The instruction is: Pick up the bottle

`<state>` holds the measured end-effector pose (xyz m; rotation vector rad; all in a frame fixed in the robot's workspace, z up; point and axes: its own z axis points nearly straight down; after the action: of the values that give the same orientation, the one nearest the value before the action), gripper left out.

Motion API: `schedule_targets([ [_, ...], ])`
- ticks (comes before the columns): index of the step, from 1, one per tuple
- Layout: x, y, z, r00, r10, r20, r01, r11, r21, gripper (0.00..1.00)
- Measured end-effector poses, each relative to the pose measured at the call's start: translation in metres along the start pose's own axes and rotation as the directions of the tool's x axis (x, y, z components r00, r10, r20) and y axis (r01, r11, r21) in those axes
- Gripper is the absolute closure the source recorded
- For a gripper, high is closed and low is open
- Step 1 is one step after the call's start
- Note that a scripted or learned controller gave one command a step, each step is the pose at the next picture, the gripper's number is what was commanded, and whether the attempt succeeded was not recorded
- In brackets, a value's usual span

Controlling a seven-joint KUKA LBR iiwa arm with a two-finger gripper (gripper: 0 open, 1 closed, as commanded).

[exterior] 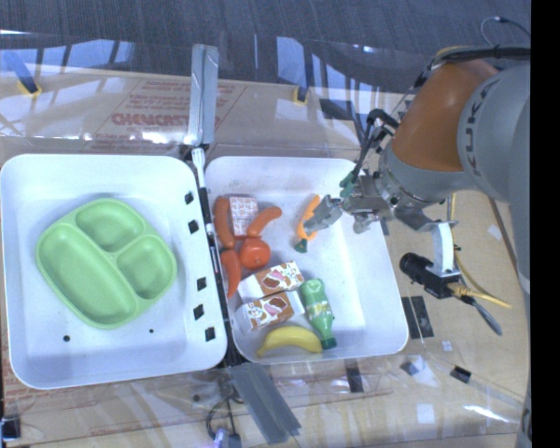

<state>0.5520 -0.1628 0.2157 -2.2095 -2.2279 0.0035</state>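
The bottle [318, 312] is small and green with a white cap, lying near the front of the right bin [373, 287] between a carton and a banana. My gripper [329, 210] hangs over the upper middle of the same bin, well behind the bottle. It is right beside an orange carrot [308, 216], and nothing shows held in it.
The right bin's left half is crowded: two sausages [224, 220], a tomato [255, 252], a wafer pack [244, 207], two small cartons [280, 278] and a banana [291, 341] against the front wall. A green divided plate [107, 259] lies in the left bin [37, 343].
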Motion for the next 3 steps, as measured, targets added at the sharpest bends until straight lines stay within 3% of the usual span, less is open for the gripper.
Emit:
schedule_targets([
  [1, 0.024, -0.061, 0.105, 0.996, 0.084, 0.002, -0.084, 0.996, -0.025, 0.00],
  [2, 0.022, -0.060, 0.094, 0.997, 0.081, 0.007, -0.081, 0.996, -0.027, 1.00],
  [3, 0.021, -0.060, 0.094, 0.997, 0.082, 0.008, -0.081, 0.996, -0.027, 0.00],
])
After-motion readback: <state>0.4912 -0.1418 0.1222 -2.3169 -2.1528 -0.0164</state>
